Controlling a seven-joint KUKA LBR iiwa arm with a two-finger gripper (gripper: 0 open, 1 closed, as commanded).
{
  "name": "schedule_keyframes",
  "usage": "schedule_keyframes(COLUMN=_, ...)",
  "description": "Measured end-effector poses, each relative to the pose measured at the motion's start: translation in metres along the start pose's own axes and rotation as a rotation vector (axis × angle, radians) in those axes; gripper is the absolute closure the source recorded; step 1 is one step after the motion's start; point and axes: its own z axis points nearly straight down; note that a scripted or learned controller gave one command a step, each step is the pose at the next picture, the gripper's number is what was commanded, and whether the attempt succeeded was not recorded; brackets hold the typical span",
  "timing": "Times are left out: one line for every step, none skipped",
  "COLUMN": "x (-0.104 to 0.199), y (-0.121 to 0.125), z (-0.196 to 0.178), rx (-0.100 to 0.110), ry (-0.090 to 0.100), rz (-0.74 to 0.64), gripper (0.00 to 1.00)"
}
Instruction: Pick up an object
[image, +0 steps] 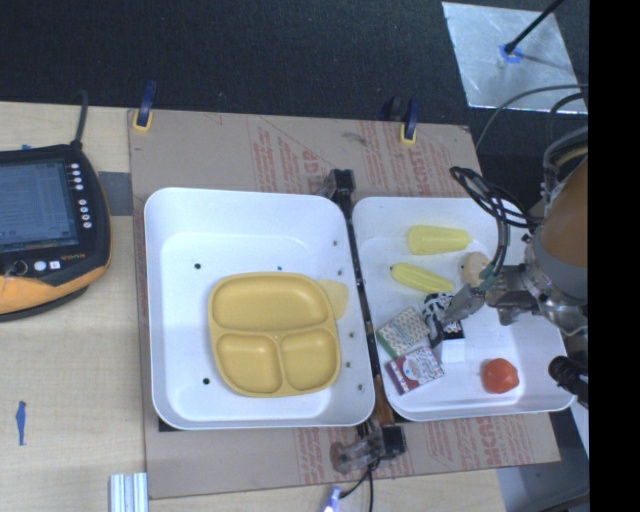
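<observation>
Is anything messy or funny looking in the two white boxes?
Mostly tidy. The yellow tray sits slightly turned in the left bin, with a yellow piece poking out from under its right edge. In the right bin, two small packets lie crooked and overlapping.

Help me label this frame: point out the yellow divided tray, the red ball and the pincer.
yellow divided tray (272, 300): camera view, on the floor of its large upper compartment.
red ball (500, 375): camera view, on the middle of its top.
pincer (448, 318): camera view, at its tip over the right bin.
</observation>
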Motion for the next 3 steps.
schedule_keyframes(x=-0.030, y=0.035, z=0.047, rx=-0.001, ry=-0.002, rz=0.000, gripper=0.00)
schedule_keyframes(x=-0.030, y=0.071, z=0.122, rx=-0.003, ry=0.000, rz=-0.002, gripper=0.00)
schedule_keyframes(x=0.019, y=0.054, z=0.124, rx=0.000, ry=-0.001, rz=-0.002, gripper=0.00)
